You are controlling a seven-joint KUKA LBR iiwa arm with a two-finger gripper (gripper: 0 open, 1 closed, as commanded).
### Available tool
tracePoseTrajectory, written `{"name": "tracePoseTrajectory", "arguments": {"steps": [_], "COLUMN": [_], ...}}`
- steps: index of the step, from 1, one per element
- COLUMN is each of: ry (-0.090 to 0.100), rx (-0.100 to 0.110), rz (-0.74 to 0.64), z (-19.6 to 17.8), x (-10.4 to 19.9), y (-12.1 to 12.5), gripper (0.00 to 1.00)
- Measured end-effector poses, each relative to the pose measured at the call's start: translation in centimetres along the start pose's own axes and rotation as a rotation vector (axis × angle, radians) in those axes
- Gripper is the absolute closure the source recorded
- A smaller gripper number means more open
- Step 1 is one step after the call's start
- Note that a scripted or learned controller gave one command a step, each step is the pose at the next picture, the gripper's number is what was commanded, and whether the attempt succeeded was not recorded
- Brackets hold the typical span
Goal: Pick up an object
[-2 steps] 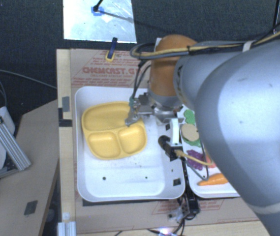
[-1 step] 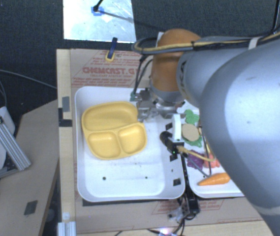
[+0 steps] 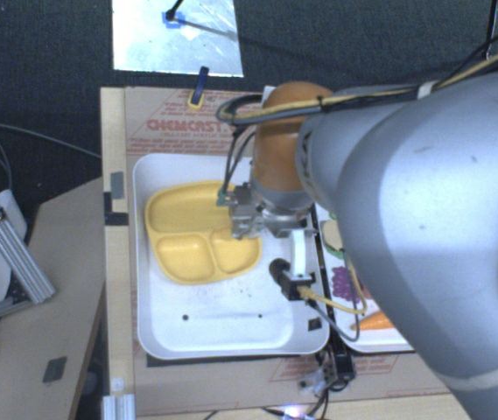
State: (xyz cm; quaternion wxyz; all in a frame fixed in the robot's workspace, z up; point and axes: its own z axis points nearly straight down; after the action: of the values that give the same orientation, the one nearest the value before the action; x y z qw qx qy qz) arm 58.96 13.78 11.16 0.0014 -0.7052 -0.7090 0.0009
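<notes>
Dark carpet fills the upper part of the frame, and on it lies one pale reflective sheet (image 3: 177, 23) at upper centre. Below that I see the bench (image 3: 56, 261), tan, running down the left side, with a cardboard layer (image 3: 174, 125) printed in red lettering under the bins. One small blue and yellow clip (image 3: 199, 88) sits on the cardboard's upper edge.

Two white bins are present. I see the left bin (image 3: 222, 335) almost whole at centre frame; the right bin (image 3: 389, 344) is mostly covered by the arm, with a strip visible at lower centre right.

Left bin: one yellow divided plate (image 3: 192, 234), with three compartments, lying flat in the bin's upper left part. Right bin: a few flat items show beside the arm, among them one purple grape-like piece (image 3: 345, 280) and one orange piece (image 3: 375, 322); I cannot count the rest.

The gripper (image 3: 247, 221) is at the plate's right rim, near the middle of the frame. From my view its body hides the tips, so I cannot tell whether it grips the plate or merely stands over it.

The arm (image 3: 424, 208) enters from the right and fills the right half of the frame as a broad grey mass. Its orange band (image 3: 277, 147) sits above the wrist, which points downward into the left bin. Cables (image 3: 336, 101) run along the arm's upper edge.
</notes>
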Motion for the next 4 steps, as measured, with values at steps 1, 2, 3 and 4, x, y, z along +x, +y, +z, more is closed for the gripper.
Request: {"name": "tracePoseTrajectory", "arguments": {"steps": [1,2,3,4], "ry": [0.0,-0.002,0.003,0.0], "rx": [-0.004,-0.005,-0.009,-0.005], "rz": [0.006,0.008,-0.002,0.002], "z": [-6.2,-7.3,-15.6,-15.2], "x": [-2.6,-6.7,-3.2,-3.4], "y": [-2.7,-2.5,-7.3,-7.2], "gripper": [1.0,1.0,1.0,0.0]}}
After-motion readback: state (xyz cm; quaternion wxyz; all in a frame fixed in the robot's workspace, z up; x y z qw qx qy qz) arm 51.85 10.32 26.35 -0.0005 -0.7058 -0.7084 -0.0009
